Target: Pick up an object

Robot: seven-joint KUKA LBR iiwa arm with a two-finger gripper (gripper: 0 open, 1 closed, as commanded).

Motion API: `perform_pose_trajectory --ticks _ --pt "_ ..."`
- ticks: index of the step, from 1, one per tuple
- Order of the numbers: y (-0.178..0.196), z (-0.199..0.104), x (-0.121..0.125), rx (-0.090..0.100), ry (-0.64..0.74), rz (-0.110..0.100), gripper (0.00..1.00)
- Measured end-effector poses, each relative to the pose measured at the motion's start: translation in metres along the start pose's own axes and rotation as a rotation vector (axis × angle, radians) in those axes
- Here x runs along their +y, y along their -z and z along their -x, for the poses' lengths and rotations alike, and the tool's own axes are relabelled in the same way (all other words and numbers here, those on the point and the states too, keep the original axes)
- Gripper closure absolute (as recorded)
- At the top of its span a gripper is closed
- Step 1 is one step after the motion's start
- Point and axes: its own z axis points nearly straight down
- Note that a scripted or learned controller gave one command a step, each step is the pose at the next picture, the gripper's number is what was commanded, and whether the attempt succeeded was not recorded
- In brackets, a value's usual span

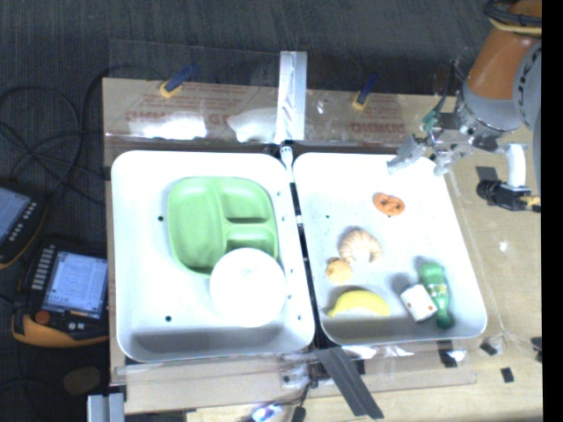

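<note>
Two shallow white bins [299, 192] lay on my bench, the gripper [422, 152] hovering open and empty, with the small orange pretzel-shaped toy [388, 203] just below it, unpicked.

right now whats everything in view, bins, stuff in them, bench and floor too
white bins: 2, white, side by side on the bench
divided plate: 1, green, left bin
round plate: 1, white, left bin, overlapping the green plate's near corner
orange piece: 1, orange, right bin, far side
croissant-like toy: 1, tan, right bin centre
small round item: 1, tan-orange, just left of the croissant
banana: 1, yellow, right bin, near edge
bottle: 1, green, right bin, near right corner
small box: 1, white and red, beside the bottle
clamps: 2, blue and yellow, on the back board
handheld screens: 2, dark, floor at left
arm: 1, grey and orange, upper right
gripper: 1, over the right bin's far right corner
</note>
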Motion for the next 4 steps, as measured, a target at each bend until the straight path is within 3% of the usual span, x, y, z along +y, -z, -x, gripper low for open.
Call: perform_pose_trajectory --ticks 1,2,3,4 --pt "-0.103 0.003 0.008 0.001 0.156 0.0 0.0" --pt "-0.111 -0.019 0.008 -0.011 0.273 0.004 0.0" --pt "-0.099 -0.019 0.01 -0.014 0.274 0.009 1.0" --pt "-0.082 -0.021 -0.002 0.0 0.184 0.001 1.0"
